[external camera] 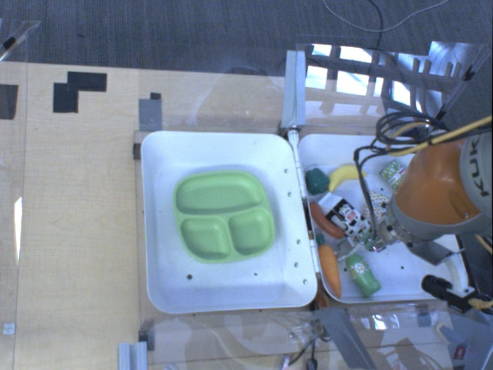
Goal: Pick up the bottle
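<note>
Your hand [375,243] hangs low in the right bin [408,287], near its middle, under the arm's orange band [431,187]. You cannot tell from this slanted view whether it is spread or pressed together; the metal tip is small and partly lost against the clutter.

Just below and to the left of the hand lies the green bottle [362,274], on its side on the bin floor, tilted so one end points toward the hand and the other toward the bin's near wall. It sits close to the hand, but nothing shows it between the hand's parts.

Left of the bottle, an orange carrot [330,270] lies along the bin's left wall. Above it you see a reddish sausage-shaped piece [323,220] and a small black-and-white box [344,213], both just beside the hand's left. Farther up sit a dark green block [316,180] and a yellow banana [344,176], touching or nearly so. A pale green packet [392,173] lies behind the cables by the arm.

Across the divider, the left bin [162,284] carries a light green divided plate [225,216] with three compartments, set near its middle. Both bins rest on the wooden tabletop [69,230], which bears black square marks [77,91] at the far left.
</note>
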